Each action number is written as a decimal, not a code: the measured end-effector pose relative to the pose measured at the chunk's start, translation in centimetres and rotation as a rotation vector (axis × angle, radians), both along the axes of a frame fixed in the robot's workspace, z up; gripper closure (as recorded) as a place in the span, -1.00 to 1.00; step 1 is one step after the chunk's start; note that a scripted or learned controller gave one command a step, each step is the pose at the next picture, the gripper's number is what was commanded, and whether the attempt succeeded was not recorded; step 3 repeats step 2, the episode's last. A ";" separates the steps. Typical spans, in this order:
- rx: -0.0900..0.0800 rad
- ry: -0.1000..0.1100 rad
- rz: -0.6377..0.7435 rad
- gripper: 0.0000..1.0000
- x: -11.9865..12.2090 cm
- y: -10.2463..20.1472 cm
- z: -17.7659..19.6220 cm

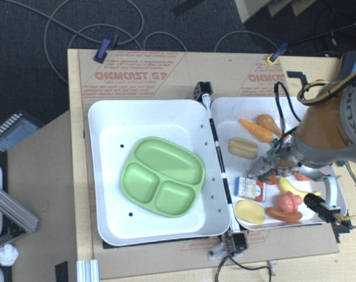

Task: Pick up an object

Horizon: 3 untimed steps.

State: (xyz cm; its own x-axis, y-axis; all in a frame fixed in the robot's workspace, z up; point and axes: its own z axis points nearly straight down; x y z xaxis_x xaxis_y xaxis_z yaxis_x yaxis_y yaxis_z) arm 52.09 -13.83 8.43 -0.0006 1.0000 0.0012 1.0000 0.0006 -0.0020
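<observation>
Grey and orange, the arm (326,128) is reaching into the right bin (225,111), its tool (272,164) hanging low among toy foods; whether it is wide or narrow, I cannot tell. Just left of it a tan bread roll (243,148) is lying, an orange carrot (255,130) beyond, a small carton (249,188) just below. Farther left, a green divided plate (161,176) is sitting in the other bin (107,122).

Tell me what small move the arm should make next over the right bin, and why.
Probably a short, straight descent. The gripper hangs low in the right bin, just above the small milk carton, with the tan bread roll beside it. Nothing shows between its fingers, so it likely needs to settle onto one item before closing.
</observation>
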 end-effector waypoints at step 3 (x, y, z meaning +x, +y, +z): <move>0.000 -0.003 0.001 1.00 1.1 8.3 10.1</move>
